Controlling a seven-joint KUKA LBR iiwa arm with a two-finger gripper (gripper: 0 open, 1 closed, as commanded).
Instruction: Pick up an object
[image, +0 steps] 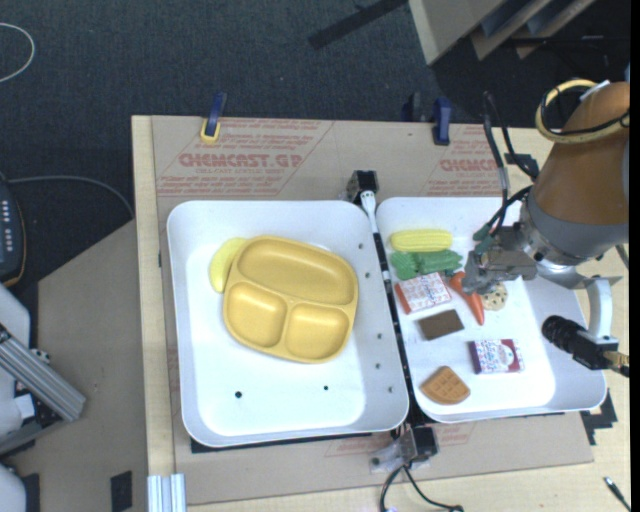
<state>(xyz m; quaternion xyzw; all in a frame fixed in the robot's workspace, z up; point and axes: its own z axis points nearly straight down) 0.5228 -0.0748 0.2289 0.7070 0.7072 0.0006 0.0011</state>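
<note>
Gripper (490, 275) low over the right bin (560, 385), directly above a toy carrot (473, 302) and a speckled cookie (494, 296); cannot tell whether anything is gripped or how the gripper is set. Same bin holds a corn cob (420, 240), a green vegetable (424, 263), a red-and-white packet (423, 292), a brown square (440, 325), a pink-and-white carton (495, 355) and a waffle piece (445, 385). Left bin (200, 330) carries a yellow divided plate (290, 298) lying over a banana (222, 263).

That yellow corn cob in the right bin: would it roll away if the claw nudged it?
Probably. The corn cob looks rounded and long, so a sideways push could roll it. It seems to be light toy plastic, likely stiff. The green vegetable beside it might stop it.
</note>
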